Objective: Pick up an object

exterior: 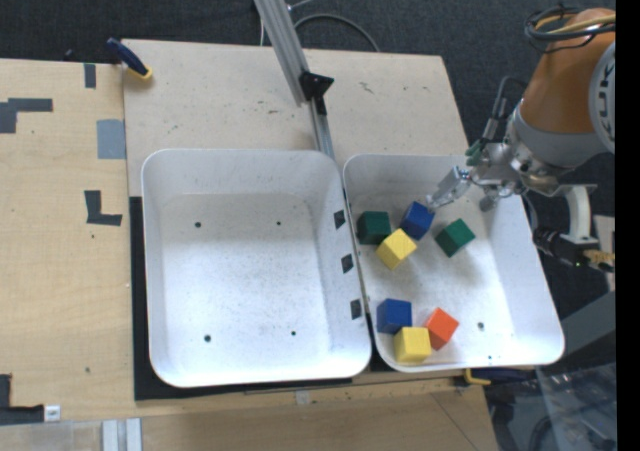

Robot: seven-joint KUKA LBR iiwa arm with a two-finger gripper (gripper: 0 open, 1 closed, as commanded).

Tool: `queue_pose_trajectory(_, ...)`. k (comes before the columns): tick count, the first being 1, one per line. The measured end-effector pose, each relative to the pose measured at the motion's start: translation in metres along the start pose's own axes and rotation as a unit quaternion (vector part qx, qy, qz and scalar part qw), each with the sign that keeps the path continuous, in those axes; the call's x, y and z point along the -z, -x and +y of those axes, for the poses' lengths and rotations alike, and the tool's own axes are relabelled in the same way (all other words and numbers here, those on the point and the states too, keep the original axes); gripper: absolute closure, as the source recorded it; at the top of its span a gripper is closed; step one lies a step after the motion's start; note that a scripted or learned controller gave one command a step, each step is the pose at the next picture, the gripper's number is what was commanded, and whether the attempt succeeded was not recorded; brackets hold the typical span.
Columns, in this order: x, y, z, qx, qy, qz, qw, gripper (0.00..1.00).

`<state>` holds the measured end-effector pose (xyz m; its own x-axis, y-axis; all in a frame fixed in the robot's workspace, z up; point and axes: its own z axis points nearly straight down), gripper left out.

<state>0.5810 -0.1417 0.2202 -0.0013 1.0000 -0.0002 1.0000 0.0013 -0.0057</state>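
The right bin (520, 284) holds several small cubes. A dark green cube (373, 227), a blue cube (418, 220), a yellow cube (396, 248) and a second green cube (455, 236) cluster near its far side. Another blue cube (393, 315), an orange cube (441, 325) and a yellow cube (412, 343) lie close together at its near edge. My gripper (464, 197) hovers over the far right part of this bin, just above and to the right of the upper blue cube. It is open, with nothing between its fingers.
The left bin (160, 239) sits beside the right one, sharing a raised middle wall. A slanted metal pole (285, 29) crosses the bench behind the bins. A blue and yellow clamp (130, 59) lies at the bench's far left.
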Motion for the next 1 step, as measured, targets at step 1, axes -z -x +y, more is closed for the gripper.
queue_pose_trajectory(1, -0.0519, 0.0095, 0.0003, -0.001, 0.000, 0.000, 1.0000, 0.00)
